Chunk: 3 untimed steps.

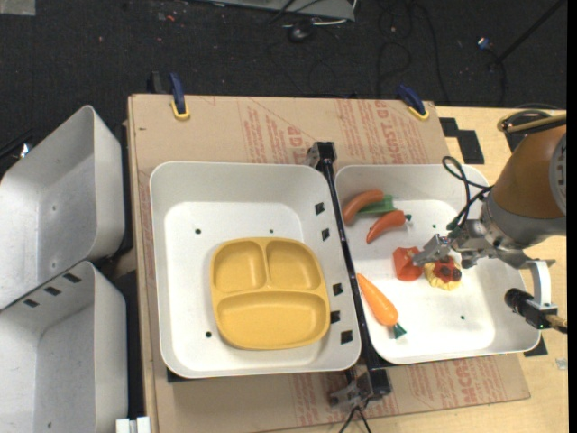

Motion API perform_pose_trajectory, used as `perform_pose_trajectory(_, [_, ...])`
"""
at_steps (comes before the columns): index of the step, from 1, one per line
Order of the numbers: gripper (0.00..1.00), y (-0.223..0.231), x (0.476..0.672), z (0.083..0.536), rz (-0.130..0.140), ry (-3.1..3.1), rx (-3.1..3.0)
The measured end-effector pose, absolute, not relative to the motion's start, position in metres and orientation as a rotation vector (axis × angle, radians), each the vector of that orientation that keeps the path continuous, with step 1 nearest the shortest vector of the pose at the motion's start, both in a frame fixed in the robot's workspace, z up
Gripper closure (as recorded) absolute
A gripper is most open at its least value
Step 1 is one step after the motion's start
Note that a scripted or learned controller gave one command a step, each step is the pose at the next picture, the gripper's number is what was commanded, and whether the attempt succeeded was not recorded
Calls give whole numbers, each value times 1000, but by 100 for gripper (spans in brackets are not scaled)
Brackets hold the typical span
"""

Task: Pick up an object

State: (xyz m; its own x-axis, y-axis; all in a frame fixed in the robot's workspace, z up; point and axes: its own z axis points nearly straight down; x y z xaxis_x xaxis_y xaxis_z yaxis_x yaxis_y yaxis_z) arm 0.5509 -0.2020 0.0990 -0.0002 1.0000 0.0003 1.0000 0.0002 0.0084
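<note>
- We see a cardboard-topped desk [270, 124] on dark floor, bearing two white bins.
- The carrot [378, 301] lies diagonal, green tip lower-right.
- The jaws [442, 260] sit low; we cannot tell their state.

The arm [527, 192] reaches in from the right, orange band above the wrist, its gripper [442, 253] lowered and pointing left

Bench [270, 124] (cardboard-topped) bears 2 white bins [171, 242] side by side.
</note>
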Motion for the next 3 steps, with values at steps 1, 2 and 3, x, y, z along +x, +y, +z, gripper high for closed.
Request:
perform_pose_trajectory(1, [100,-203,553,110,14,2210,2208])
perform_pose_trajectory(2, [100,-204,556,153,3,2221,2216])
perform_pose_trajectory(3, [100,-200,550,201,3,2221,2215])
